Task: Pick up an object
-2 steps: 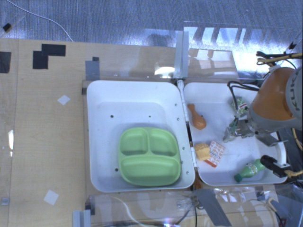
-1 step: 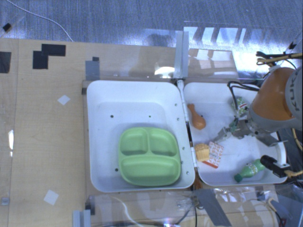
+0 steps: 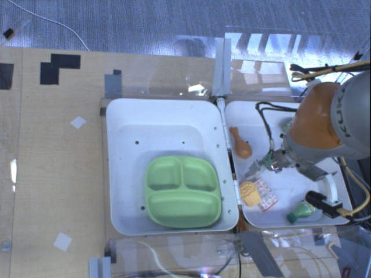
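My gripper (image 3: 259, 167) hangs over the middle of the right bin (image 3: 284, 222), on the arm that comes in from the right. Just left of it and further back lies an orange-brown drumstick-shaped toy (image 3: 240, 143). Below the gripper lie a yellow waffle-like piece (image 3: 249, 193) and a small red-and-white printed packet (image 3: 267, 196), touching each other. A green bottle-shaped toy (image 3: 300, 213) lies near the bin's front right. I see nothing held by the gripper.
The left bin (image 3: 124, 155) holds a green divided plate (image 3: 183, 191) in its front half. A raised divider (image 3: 227, 155) separates the two bins. The arm's orange band and grey body cover the right bin's back right.
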`<state>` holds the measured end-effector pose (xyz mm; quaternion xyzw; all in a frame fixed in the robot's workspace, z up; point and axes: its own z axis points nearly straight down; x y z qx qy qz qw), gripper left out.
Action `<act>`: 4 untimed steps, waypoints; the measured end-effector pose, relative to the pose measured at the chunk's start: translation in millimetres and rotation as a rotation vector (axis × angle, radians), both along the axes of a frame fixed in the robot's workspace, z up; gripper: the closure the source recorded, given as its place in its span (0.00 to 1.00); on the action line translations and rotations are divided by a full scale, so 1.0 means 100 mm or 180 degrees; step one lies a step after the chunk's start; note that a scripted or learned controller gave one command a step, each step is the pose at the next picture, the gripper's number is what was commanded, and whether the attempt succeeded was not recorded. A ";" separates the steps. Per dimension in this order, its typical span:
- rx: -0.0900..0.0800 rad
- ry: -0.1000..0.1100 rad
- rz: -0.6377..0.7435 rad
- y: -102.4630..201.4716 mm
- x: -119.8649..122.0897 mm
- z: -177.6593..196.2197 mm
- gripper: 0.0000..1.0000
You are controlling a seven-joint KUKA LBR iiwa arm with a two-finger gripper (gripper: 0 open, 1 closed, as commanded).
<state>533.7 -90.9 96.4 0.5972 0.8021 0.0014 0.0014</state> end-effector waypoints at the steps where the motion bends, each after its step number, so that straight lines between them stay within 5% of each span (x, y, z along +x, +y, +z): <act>1: -0.0006 -0.0044 -0.0141 -0.05 -0.42 -0.06 0.00; 2: -0.0009 -0.0069 -0.0137 -0.05 -0.39 0.06 1.00; 3: 0.0000 -0.0043 -0.0986 0.00 -0.42 -0.05 1.00; 4: 0.0007 0.0009 -0.2655 0.09 -0.46 0.24 1.00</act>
